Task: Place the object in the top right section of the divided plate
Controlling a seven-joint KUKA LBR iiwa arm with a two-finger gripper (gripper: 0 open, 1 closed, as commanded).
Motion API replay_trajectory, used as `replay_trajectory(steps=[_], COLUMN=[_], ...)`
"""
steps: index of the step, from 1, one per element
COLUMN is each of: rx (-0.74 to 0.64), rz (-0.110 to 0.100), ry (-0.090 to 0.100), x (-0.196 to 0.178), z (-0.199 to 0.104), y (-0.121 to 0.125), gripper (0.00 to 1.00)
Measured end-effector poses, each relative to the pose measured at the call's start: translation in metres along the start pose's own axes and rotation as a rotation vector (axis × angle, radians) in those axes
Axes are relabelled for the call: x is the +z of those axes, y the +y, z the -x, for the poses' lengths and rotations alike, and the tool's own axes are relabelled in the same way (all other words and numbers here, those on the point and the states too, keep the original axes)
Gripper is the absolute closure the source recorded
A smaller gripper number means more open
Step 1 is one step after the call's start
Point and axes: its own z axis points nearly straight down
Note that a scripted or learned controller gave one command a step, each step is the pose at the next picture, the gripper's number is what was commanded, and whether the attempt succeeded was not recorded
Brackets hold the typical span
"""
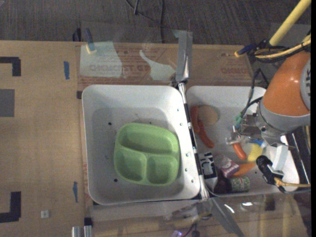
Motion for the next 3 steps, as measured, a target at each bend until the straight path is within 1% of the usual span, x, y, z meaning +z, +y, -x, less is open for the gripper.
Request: replay_trajectory(steps=[1, 2, 3], rx=[-0.002, -0.013, 0.124], rz=[-0.005, -0.003, -0.003], ry=[0.001, -0.001, -0.002], x=[-0.012, -0.012, -0.007], z=[-0.067, -0.147, -0.225], y=[-0.042, -0.05, -0.017], gripper=[1.0, 1.0, 1.0])
